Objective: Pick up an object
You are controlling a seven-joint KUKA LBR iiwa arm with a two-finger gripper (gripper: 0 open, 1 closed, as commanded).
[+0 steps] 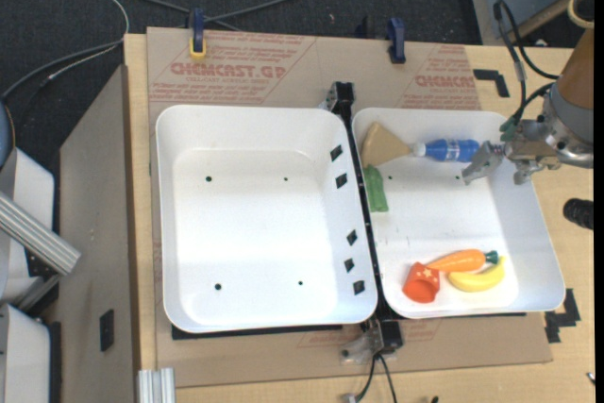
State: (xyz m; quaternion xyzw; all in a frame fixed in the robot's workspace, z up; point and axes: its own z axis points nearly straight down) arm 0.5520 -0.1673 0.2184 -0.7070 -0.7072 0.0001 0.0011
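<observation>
Your arm (578, 99) comes in from the right edge, its grey wrist tipped down and leftward. At its end your gripper (497, 163) hangs with its two fingers (478, 164) spread apart, pointing down and left. Nothing sits between the fingers.

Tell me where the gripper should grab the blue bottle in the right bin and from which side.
Probably across the middle of the blue bottle, coming straight down. It lies flat on its side in the right bin, so its round body offers two opposite faces. The gripper is just right of it.
</observation>
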